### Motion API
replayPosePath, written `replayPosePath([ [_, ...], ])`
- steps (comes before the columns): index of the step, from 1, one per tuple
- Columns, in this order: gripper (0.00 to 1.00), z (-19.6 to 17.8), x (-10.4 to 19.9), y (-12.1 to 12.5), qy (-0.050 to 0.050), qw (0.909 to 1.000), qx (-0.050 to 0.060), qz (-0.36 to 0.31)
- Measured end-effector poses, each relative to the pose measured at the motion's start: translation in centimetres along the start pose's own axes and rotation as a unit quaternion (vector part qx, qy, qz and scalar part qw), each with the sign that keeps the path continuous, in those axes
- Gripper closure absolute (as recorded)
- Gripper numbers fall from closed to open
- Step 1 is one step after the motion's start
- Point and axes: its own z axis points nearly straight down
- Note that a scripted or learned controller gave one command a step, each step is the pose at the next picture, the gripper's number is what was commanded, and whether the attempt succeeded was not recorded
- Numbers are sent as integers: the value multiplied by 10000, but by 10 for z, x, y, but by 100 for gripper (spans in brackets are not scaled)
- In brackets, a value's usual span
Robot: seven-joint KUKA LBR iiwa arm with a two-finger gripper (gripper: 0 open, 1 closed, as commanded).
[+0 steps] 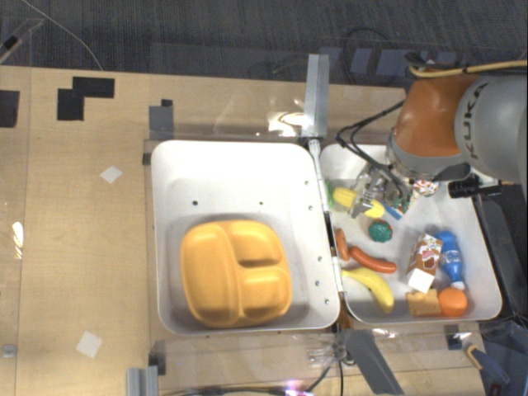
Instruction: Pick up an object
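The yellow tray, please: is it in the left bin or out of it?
In: the tray lies flat within the left bin's walls.

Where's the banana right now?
The banana lies in the right bin, near its front edge on the side by the divider, just below the hot dog and left of the white cube.

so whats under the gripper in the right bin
The gripper hangs over a yellow toy and a small teal ball near the bin's far end. Whatever lies directly beneath its body is covered.
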Motion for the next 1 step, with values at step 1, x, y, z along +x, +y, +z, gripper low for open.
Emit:
replayPosePath([
  [1, 100, -113, 22, 64, 51, 9677, 19, 2520],
])
